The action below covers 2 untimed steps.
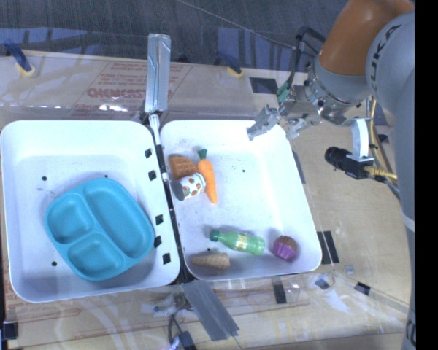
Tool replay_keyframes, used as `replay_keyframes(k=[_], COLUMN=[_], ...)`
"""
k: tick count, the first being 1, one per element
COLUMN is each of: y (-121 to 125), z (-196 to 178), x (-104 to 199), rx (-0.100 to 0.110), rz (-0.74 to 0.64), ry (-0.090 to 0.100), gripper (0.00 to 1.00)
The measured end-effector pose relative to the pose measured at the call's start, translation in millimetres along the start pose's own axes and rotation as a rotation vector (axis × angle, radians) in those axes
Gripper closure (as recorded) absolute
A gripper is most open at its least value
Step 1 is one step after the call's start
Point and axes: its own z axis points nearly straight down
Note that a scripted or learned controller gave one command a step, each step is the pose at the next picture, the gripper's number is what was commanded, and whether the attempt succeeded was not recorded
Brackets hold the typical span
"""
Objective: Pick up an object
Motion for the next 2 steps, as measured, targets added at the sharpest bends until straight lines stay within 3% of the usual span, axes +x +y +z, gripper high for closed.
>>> replay_keyframes(k=[1,2], y=[-26,-10], z=[101,167], x=[29,52], rx=[0.008,-0.005], rz=[0.0,0.001], ry=[0.002,0.0], gripper=[0.0,0.0])
